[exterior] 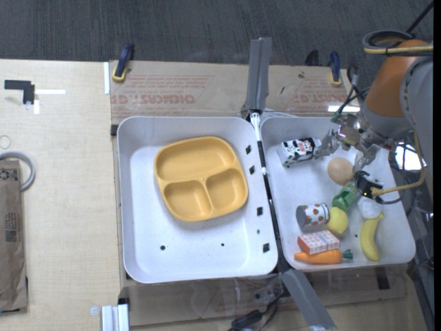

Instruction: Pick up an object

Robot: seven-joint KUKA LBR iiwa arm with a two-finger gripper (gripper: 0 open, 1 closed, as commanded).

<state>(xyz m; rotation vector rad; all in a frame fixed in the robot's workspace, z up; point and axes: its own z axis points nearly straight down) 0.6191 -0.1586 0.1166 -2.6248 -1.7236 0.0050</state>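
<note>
My gripper (346,152) hangs over the back of the right bin (400,254), its two fingers spread open with nothing between them. Just in front of it lies a tan egg-shaped object (338,170). A black-and-white cow-patterned toy (298,150) rests to the left of the fingers. Nearer the front are a green item (344,198), a spotted can (313,214), a lemon (337,221), a banana (371,237), a red-and-white box (318,241) and a carrot (318,257).
The left bin (138,240) holds a yellow divided plate (201,178). A grey divider post (258,74) stands between the bins at the back. Cables (393,185) trail by the right bin's right wall.
</note>
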